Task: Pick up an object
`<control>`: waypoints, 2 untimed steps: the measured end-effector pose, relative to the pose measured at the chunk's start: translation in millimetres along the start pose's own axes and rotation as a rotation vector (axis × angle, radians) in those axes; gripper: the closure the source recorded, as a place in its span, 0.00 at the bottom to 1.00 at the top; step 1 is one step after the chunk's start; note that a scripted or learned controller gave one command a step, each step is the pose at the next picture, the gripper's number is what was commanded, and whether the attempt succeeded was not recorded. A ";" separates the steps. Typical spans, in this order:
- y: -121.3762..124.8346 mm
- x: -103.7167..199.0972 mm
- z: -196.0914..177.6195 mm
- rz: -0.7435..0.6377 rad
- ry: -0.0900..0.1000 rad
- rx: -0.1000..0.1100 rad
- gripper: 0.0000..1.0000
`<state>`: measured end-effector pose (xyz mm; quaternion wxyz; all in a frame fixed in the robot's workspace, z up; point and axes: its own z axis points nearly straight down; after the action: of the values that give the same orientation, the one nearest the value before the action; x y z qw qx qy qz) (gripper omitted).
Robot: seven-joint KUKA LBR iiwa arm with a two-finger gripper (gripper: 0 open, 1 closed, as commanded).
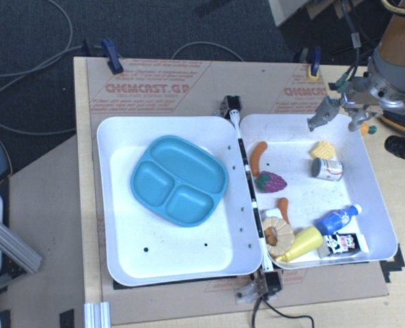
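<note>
The right bin holds several small items: an orange sausage, purple grapes, a small carrot, a yellow wedge, a silver can, a blue bottle, a yellow bottle, a black-and-white box and a tan round piece. My gripper hangs over the bin's far right corner, above and behind the yellow wedge. It is open, with nothing between its fingers.
The left bin carries a blue divided plate. A black clip sits at the far end of the seam between the bins. Blue clamps hold the brown board at the back. Cables lie on the floor behind.
</note>
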<state>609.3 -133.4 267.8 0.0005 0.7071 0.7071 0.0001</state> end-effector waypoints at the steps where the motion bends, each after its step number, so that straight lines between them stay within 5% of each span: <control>1: 32.3 -63.7 125.1 0.004 0.001 0.008 0.00; 2: 18.4 -66.4 187.8 0.001 0.003 0.009 0.00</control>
<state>627.9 -200.0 80.0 -0.0035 0.7076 0.7066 -0.0021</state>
